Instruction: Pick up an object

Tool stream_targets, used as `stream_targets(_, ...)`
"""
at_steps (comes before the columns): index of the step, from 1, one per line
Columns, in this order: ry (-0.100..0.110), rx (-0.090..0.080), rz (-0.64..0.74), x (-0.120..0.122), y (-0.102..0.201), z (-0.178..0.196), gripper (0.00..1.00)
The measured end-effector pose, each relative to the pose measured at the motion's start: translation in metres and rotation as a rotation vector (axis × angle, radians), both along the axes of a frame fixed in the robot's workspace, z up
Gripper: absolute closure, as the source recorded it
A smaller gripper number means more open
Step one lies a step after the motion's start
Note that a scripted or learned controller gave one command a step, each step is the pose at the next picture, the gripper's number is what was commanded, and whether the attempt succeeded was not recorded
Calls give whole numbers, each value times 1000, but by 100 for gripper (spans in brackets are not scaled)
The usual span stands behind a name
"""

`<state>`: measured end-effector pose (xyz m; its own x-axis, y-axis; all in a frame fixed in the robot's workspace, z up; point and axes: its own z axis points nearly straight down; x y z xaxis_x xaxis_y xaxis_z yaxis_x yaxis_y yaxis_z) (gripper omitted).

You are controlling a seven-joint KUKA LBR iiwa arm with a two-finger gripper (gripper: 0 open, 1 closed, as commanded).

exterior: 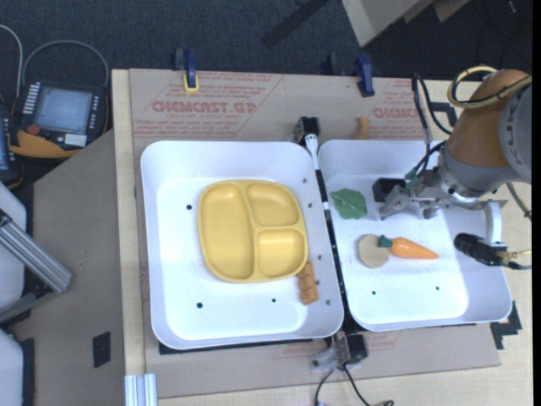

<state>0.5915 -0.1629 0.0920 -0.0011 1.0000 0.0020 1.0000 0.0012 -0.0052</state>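
In the right bin [439, 304] lie three things. An orange carrot [413, 249] with a green top rests near the middle, touching a beige round piece [369, 253] on its left. A green leafy item [348, 202] lies near the bin's left wall. My gripper [394, 200] hangs over the back of this bin, just right of the green item and above the carrot. Nothing shows between its tips.
The left bin [169, 252] holds a yellow divided plate [252, 229] and a small brown piece [308, 288] by the plate's lower right corner. The grey arm with its orange band [482, 138] comes in over the right bin's far right side.
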Motion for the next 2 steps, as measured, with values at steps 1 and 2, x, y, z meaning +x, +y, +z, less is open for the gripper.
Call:
stream_targets(1,-6,-2,-1,1,-1,14,100)
stream_targets(2,-12,-5,-2,1,-10,73,100)
